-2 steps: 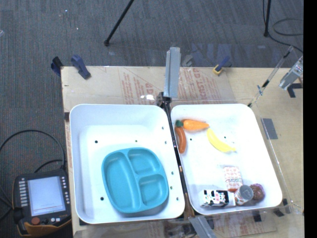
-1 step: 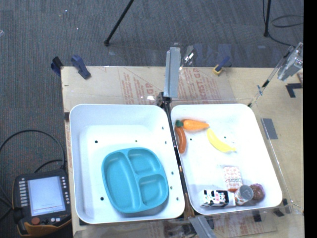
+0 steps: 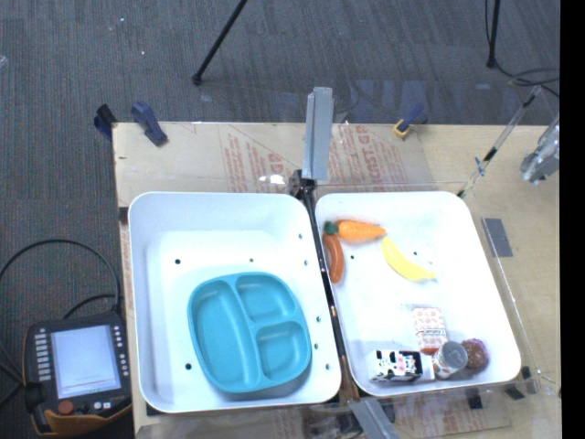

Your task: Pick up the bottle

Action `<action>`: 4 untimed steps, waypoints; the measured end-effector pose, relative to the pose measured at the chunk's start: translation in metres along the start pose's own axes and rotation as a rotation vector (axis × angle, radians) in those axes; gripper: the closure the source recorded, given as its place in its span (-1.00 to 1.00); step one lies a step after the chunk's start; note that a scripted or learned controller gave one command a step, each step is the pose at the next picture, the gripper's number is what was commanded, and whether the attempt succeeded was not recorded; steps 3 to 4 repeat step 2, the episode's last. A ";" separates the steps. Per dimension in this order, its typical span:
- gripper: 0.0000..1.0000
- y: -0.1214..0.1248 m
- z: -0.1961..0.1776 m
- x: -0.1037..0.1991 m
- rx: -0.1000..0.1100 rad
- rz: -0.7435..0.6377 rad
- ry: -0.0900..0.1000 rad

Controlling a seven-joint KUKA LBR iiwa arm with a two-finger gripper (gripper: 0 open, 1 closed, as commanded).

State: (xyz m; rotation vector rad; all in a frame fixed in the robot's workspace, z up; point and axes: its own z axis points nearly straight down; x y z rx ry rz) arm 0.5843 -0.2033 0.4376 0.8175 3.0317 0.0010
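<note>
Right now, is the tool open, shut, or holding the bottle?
Tool: at the right edge, above the bench, away from both bins; open or shut cannot be told.

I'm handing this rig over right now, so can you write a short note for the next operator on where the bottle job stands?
Gripper: at the far right edge of the view, over the bench outside the bins, away from everything.
Bottle: lying in the right bin, near its front right corner, cap end by a brown round item and a black-and-white carton.
Also in that bin: carrot, banana, sausage.
Left bin: holds a blue divided tray.
Done: nothing visible; bottle not grasped.
Left: reach in, grasp the bottle, lift it.
</note>
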 end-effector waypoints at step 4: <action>1.00 0.029 0.000 -0.046 -0.002 -0.315 -0.003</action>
